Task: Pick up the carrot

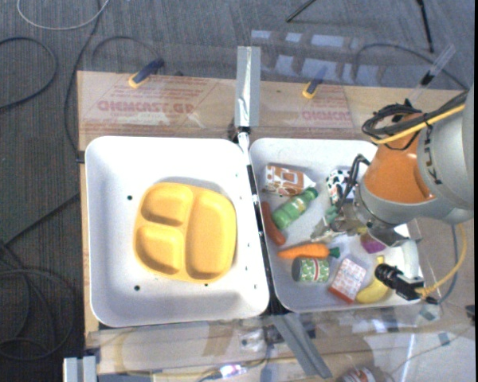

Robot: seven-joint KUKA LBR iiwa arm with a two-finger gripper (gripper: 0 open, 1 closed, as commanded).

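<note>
In the right bin (280, 297), an orange carrot (303, 251) with green top; gripper (332, 228) state unclear.

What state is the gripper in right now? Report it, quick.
Gripper: cannot be told; it sits low in the right white bin, above and right of the orange carrot with green top.

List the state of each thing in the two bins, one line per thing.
carrot: lying flat in right bin, not gripped
green bottle: on its side
green can: on its side
yellow tray: flat in left bin
gripper: low over right bin
</note>
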